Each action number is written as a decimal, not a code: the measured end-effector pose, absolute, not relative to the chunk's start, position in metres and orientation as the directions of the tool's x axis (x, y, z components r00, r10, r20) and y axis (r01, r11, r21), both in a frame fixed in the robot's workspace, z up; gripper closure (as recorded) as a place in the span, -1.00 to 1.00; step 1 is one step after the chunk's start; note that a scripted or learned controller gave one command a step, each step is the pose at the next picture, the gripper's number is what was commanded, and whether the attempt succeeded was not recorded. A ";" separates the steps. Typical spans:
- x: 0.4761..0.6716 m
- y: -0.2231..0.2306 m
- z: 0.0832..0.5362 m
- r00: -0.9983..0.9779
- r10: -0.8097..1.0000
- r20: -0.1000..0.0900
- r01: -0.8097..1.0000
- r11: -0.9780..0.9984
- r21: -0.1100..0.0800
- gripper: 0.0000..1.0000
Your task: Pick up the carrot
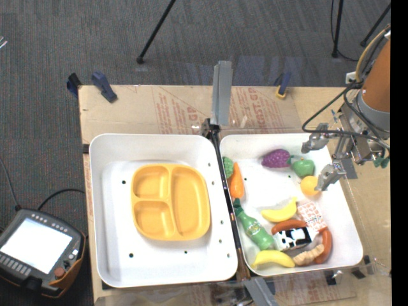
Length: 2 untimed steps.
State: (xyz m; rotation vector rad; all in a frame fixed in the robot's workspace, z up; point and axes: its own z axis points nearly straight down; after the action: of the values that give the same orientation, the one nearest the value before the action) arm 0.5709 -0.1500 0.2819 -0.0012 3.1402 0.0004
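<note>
We see the claw (324,161) poised over the right edge of the right bin (252,146), its two pale metal fingers (329,174) spread wide with nothing between them. One finger reaches toward the bin's far right corner; the other points down beside a small round orange fruit (309,185). Above the claw, the grey arm (375,101) with its orange band and looped black cables comes in from the right.

Just left of that fruit lies a glossy green pepper (304,167), and next to it a knobbly purple bunch of grapes (276,159). Nearer the front sit a curved yellow banana (280,212), a small printed packet (313,214), a smooth red sausage (289,225) and a black-and-white carton (295,238). A second banana (274,259) lies along the front edge, near a reddish sausage (326,245) at the front right corner.

The carrot (236,181), a tapered orange shape with a green top, lies along the bin's left edge toward the back, well apart from the claw. A green bottle (254,227) lies slantwise along the same edge further forward.

The left bin (115,158), also shallow smooth white plastic with rounded corners, holds a yellow plate (170,201) with three compartments. Both bins rest on a brown cardboard-covered worktop (159,104).
</note>
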 end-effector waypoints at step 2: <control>0.579 -0.193 0.120 -0.998 -0.067 -0.005 -0.067 0.998 0.001 1.00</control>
State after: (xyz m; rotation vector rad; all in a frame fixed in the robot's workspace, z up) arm 0.5788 -0.1933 0.1197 -0.1051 3.1350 0.0013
